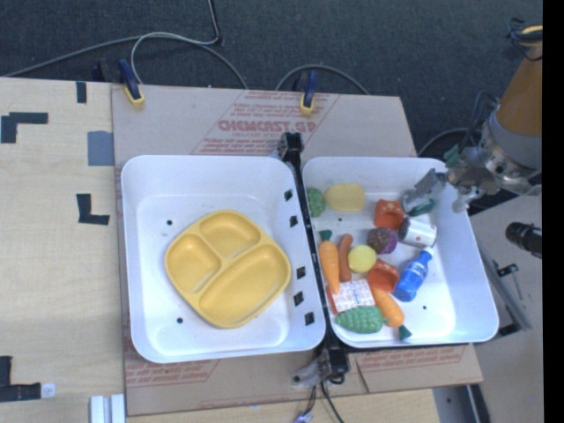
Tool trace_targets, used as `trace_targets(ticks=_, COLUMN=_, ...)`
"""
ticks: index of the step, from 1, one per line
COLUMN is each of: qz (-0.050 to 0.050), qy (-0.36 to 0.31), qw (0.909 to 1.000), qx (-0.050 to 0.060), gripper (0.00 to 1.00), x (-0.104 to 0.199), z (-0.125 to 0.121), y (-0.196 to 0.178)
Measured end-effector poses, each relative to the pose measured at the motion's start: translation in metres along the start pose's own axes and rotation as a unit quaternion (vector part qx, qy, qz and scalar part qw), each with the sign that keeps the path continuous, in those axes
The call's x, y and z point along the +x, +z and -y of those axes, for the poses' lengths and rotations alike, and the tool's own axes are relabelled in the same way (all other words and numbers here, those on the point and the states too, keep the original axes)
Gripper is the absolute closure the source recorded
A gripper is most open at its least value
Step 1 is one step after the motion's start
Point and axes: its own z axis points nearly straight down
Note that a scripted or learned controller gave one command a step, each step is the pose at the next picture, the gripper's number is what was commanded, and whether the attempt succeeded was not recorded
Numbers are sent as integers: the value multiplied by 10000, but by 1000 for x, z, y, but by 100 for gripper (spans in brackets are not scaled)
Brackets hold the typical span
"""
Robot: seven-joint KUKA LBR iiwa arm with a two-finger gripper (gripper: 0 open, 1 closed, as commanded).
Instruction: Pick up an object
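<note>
1. Two white bins side by side: left bin (141, 236) holds a yellow divided plate (227, 267); right bin (467, 271) holds toy food.
2. Gripper (436, 190) hovers over right bin's upper right, fingers spread, gripping nothing.
3. Red toy pepper (389, 213) lies just beside it.

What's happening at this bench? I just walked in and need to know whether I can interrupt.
A grey robot arm with an orange band reaches in from the right, its claw hovering over the right bin, which holds a jumble of toy food: carrots, a yellow lemon, a blue bottle and a small can. Nothing is visibly between the claw's fingers, so no pick is confirmed. The left bin holds a yellow divided plate.
</note>
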Motion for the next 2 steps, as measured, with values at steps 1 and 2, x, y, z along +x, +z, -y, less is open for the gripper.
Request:
trace_targets(ticks=1, qz=-6, qy=-3, qw=10000, qx=10, gripper=0, x=-13, z=-58, y=156)
trace_targets(ticks=2, qz=19, qy=2, qw=10000, qx=-53, gripper=0, x=-3, z=-29, y=176)
